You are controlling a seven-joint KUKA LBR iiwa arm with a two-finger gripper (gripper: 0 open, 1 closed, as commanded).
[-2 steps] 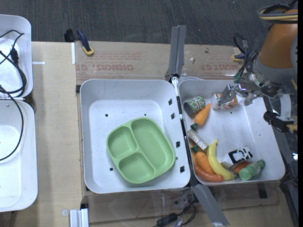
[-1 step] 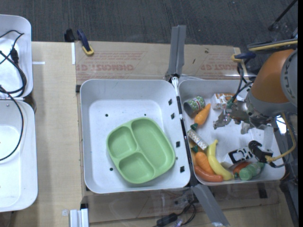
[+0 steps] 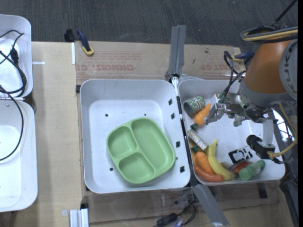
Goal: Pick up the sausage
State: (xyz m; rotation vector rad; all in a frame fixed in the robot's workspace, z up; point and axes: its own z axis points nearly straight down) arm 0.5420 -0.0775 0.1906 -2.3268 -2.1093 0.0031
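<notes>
The sausage [image 3: 208, 175], a reddish-orange curved piece, lies at the front left of the right bin [image 3: 272, 176]. It sits just below an orange carrot [image 3: 202, 161] and touches a yellow banana [image 3: 216, 161]. My gripper [image 3: 226, 116] hangs over the back middle of the same bin, well behind the sausage. Its fingers [image 3: 214, 114] stand open with nothing between them.
A green can [image 3: 194, 103] and a second carrot [image 3: 202, 114] lie just left of the gripper. A wrapped bar [image 3: 196, 139], a black-and-white item [image 3: 239, 154] and a green vegetable [image 3: 251, 170] share the right bin. The left bin [image 3: 94, 126] holds a green divided plate [image 3: 140, 150].
</notes>
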